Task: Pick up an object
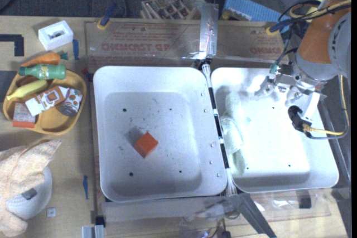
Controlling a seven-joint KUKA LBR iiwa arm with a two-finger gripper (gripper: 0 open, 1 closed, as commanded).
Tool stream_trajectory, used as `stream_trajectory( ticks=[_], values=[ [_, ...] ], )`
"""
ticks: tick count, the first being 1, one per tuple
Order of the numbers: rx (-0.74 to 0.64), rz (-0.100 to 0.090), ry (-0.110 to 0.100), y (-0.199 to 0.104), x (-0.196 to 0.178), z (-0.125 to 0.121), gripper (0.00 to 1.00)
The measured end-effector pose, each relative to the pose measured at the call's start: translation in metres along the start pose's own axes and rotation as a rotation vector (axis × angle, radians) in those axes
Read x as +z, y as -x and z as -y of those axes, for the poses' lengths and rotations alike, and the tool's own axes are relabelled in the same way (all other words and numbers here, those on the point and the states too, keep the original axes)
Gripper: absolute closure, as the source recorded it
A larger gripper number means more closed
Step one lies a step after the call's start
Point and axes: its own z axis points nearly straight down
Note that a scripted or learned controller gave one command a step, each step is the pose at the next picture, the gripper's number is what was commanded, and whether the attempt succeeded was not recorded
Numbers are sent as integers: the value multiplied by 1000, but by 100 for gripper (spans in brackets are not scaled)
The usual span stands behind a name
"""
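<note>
Orange block (pixel 146 144): lying on the floor of the left bin (pixel 111 86), near its middle.
End effector (pixel 277 88): above the right bin (pixel 323 175), far corner; grip state can't be made out.
Arm (pixel 321 42): reaching in from the right.

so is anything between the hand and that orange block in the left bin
Only the raised rims where the two bins meet; the small orange block lies alone in the left white bin, the hand over the right one.

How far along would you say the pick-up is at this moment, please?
Nothing looks done yet. The small orange cube lies in the left white bin, untouched. The grey arm's hand is over the right white bin, apart from the cube. Reaching across, grasping and lifting all remain.
</note>
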Motion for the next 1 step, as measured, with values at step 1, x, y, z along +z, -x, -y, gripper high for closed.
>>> stream_trajectory(
  ticks=[1],
  values=[
    [-196,-2,0,44,-18,-5,0]
  ],
)
